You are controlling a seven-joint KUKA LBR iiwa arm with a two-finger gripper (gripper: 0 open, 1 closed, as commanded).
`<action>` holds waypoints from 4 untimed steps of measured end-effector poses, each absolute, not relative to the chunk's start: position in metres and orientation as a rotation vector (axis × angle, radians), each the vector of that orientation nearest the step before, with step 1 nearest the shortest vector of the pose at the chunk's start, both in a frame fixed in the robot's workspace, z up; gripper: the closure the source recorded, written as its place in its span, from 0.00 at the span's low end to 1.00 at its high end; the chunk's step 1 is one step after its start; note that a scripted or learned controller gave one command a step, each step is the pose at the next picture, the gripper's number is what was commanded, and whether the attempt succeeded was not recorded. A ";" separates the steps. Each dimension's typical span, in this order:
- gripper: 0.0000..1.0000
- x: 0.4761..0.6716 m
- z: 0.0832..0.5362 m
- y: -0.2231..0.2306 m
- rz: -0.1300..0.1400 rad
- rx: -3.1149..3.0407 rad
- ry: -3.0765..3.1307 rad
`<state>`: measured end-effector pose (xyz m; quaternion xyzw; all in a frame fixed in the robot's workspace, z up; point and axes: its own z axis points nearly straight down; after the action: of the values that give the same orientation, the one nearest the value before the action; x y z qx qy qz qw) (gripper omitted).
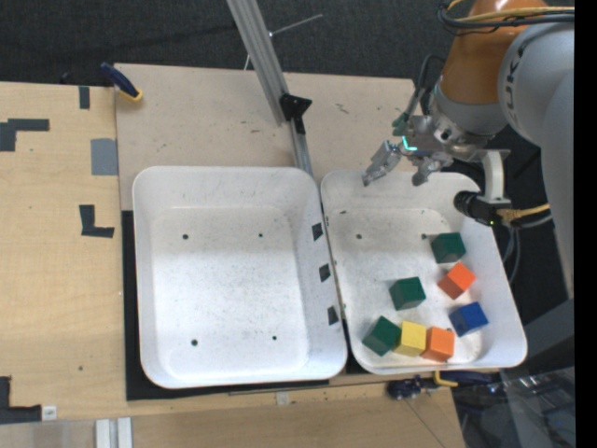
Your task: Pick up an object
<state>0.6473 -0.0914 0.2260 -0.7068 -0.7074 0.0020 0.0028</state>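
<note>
2 shallow white bins are seen side by side. In the right bin (373,227), at the lower right of the frame, 7 small blocks are gathered: 3 green (407,293), 2 orange (456,280), 1 blue (468,317) and 1 yellow (412,337). The left bin (149,241) sits beside it. The gripper (399,168) is held above the right bin's upper rim, fingers spread apart, nothing between them.

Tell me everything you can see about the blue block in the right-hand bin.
The blue block is a small cube, matte and solid-coloured, lying flat but turned at an angle to the bin's edges. It sits near the right wall of the right bin, just below an orange block and apart from it. Another orange block lies lower left. The gripper is open, above the bin's far edge, well away.
</note>
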 end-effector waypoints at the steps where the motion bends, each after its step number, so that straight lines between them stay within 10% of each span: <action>1: 0.00 0.648 0.229 -0.091 0.001 -2.218 -2.222; 4: 0.00 0.633 0.090 -0.094 0.007 -2.218 -2.222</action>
<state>0.6334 -0.0944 0.0903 -0.7064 -0.7078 0.0021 0.0013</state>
